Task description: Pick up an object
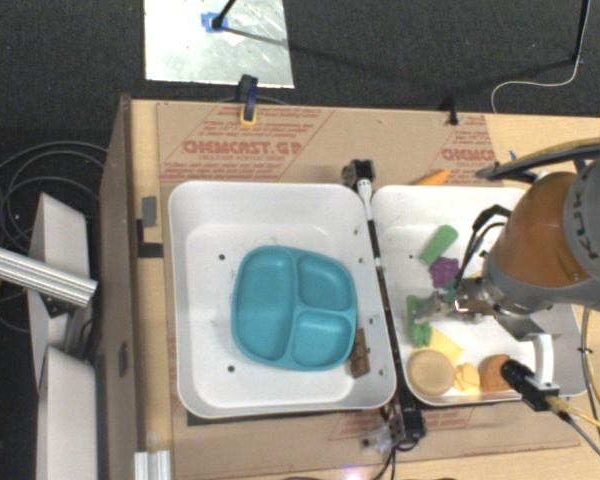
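While I watch from the overhead camera, the arm (550, 243) reaches in from the right, its orange band sitting over the right bin (400, 208). The gripper (442, 304) is low in that bin, near its middle, right beside a dark green piece (418, 318). The wrist hides the tip, so I cannot tell whether it is clenched or released, nor whether it touches that green piece.

The right bin holds the small things to pick from. A light green block (439, 243) lies tilted in the upper part, with a purple piece (443, 270) just below it. Along the near edge I see a yellow wedge (445, 346), a tan round disc (431, 371), a pale orange lump (466, 376) and a brown round piece (494, 370), all close together.

The left bin (195, 218) carries a teal divided plate (295, 308) with three compartments, lying flat near the middle. A small brown object (360, 352) rests at the plate's lower right edge, against the bin wall.

An orange item (433, 178) lies on the cardboard (280, 143) just beyond the right bin.
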`<state>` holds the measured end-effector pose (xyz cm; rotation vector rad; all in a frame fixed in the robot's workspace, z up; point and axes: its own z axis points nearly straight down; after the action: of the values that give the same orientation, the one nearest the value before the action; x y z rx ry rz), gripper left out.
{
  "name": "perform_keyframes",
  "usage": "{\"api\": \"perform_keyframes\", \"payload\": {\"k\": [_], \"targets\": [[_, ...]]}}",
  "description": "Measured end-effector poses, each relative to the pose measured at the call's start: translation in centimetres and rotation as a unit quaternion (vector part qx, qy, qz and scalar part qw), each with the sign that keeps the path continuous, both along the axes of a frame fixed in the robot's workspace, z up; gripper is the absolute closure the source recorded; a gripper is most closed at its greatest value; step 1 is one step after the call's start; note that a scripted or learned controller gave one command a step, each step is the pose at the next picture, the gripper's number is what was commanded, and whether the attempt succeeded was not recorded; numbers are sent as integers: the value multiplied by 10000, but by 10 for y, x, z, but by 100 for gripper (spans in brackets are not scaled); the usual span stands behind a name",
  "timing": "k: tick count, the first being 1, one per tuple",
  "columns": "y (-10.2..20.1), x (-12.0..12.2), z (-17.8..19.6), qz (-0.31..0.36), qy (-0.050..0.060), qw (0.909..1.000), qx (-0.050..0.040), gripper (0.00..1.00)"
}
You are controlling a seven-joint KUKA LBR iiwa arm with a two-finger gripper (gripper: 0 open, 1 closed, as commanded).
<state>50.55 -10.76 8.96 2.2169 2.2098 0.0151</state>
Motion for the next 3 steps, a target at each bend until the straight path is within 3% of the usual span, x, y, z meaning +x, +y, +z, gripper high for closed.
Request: {"api": "perform_keyframes", "payload": {"k": [1, 2, 3], "targets": [[-42, 64, 0, 43, 10, 10000, -4, 0], [-16, 62, -1, 37, 8, 10000, -15, 0], [0, 74, -1, 42, 19, 10000, -9, 0]]}}
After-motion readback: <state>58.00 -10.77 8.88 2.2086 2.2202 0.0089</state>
